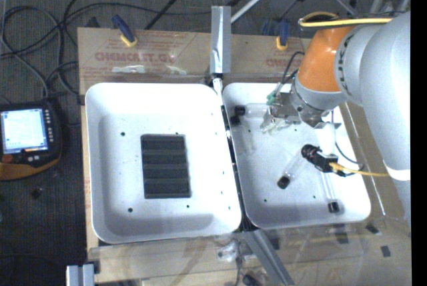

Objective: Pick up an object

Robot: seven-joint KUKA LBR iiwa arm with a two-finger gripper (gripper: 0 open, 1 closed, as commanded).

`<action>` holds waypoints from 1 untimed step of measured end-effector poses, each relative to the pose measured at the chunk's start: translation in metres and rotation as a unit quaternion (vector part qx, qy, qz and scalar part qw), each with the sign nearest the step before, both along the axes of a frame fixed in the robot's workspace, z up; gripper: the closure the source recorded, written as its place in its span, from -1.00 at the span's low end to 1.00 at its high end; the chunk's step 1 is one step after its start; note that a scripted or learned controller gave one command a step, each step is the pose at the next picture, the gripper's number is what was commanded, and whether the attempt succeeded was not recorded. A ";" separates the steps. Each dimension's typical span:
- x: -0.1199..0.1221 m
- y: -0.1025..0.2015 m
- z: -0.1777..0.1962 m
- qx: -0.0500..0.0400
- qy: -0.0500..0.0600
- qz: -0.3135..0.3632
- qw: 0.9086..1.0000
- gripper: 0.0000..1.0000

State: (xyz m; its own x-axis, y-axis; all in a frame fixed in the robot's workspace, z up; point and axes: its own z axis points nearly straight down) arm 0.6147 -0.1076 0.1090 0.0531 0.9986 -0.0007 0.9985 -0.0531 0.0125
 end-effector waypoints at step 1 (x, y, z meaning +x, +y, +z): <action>0.000 0.000 0.000 0.000 0.000 0.000 1.000 -1.00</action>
State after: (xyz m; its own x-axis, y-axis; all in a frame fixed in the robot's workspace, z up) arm 0.6147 -0.1075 0.1090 0.0529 0.9986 -0.0008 0.9985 -0.0529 0.0122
